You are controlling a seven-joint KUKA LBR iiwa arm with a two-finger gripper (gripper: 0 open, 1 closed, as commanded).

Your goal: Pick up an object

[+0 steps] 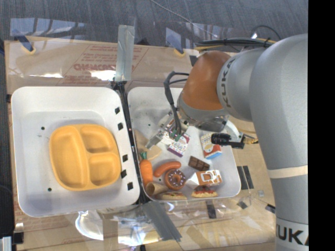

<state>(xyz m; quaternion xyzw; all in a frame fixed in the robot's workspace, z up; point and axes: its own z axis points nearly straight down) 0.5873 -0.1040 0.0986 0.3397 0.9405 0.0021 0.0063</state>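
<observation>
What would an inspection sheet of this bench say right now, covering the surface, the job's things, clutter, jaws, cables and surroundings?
Surface: two white bins side by side, left bin and right bin, on a cardboard sheet.
Job's things: toy food in the right bin, including a carrot, sausage, chocolate donut and chocolate bar.
Clutter: a yellow divided tray lies in the left bin; grey tape runs along the bins' shared edge.
Jaws: the gripper is low over the right bin; open or shut cannot be told.
Cables: black cable loops beside the wrist.
Surroundings: dark carpet.
</observation>
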